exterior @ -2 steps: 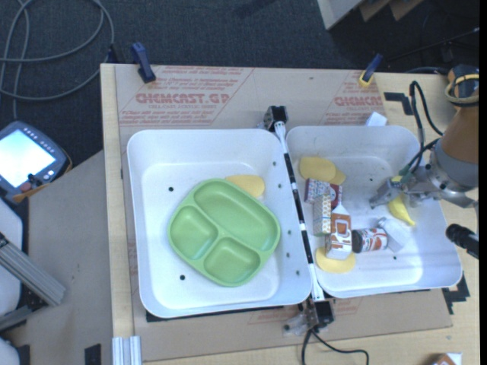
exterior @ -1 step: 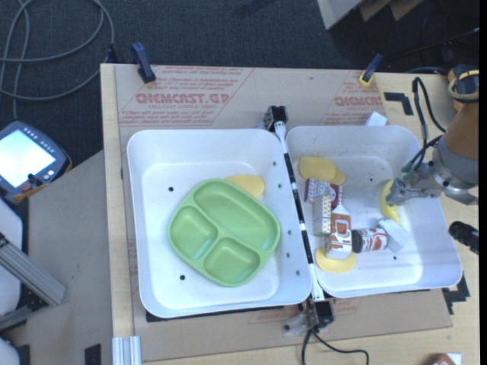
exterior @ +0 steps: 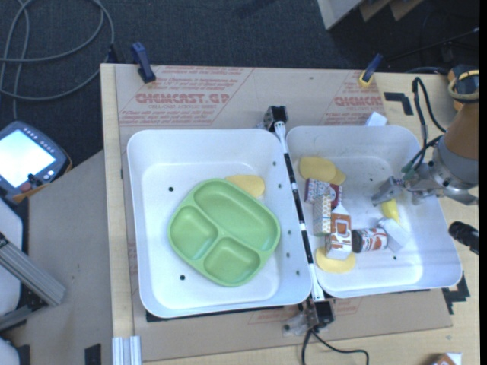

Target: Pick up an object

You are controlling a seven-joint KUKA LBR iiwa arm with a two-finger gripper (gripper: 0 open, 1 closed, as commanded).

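A: Since the hand (exterior: 389,191) sits low over the right bin (exterior: 426,276), which way is the nearest pickable thing?

B: A small yellow piece (exterior: 390,209) lies just below the hand's tips, nearly touching. The small bottle (exterior: 370,240) is a bit further toward the bin's front, lying flat, long axis roughly left-right.

A: Hand state?

B: Cannot tell how wide it stands. Dark metal clutter at the tip, nothing clearly between them.

A: Counts, right bin?

B: Two yellow lumps: yellow lump at back (exterior: 319,168), yellow lump at front (exterior: 335,261). Two cartons along the left wall: upper carton (exterior: 320,196), lower carton (exterior: 338,233). One bottle, one small yellow piece. Possibly a clear wrapper by the bottle, too blurred to call.

A: Left bin (exterior: 144,204)?

B: One green divided tray (exterior: 224,232), three compartments, and one pale yellow item (exterior: 247,182) touching its back edge.

A: Arms?

B: One, reaching in from the right. Both bins sit on the counter (exterior: 228,97). I'd guess the move is a short drop onto the yellow piece.
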